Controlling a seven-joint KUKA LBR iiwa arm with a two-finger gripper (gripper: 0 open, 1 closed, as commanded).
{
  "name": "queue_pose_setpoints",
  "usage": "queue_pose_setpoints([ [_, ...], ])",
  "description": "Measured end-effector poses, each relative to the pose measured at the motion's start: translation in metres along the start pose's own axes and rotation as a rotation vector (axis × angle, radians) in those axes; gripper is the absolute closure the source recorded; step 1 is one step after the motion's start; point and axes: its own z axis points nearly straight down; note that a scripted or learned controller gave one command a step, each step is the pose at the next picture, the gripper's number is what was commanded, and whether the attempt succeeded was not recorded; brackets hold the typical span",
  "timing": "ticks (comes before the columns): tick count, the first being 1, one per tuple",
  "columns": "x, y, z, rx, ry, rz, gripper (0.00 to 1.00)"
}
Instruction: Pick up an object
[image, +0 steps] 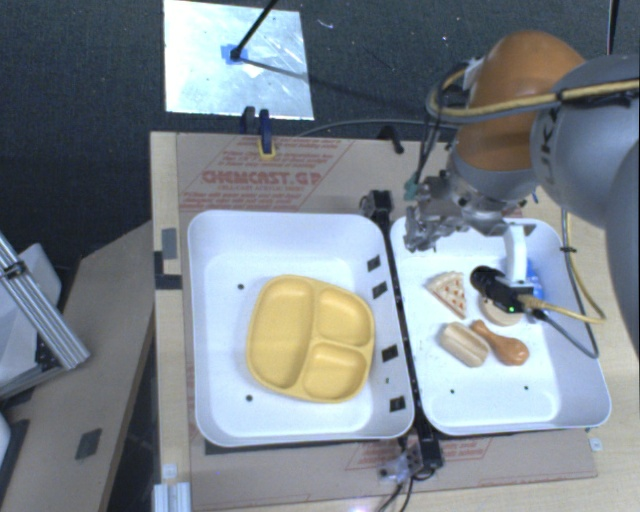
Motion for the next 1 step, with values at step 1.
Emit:
queue_pose_setpoints([
  [1, 0.0614, -0.01, 0.0011, 0.001, 0.001, -0.001, 1.0],
])
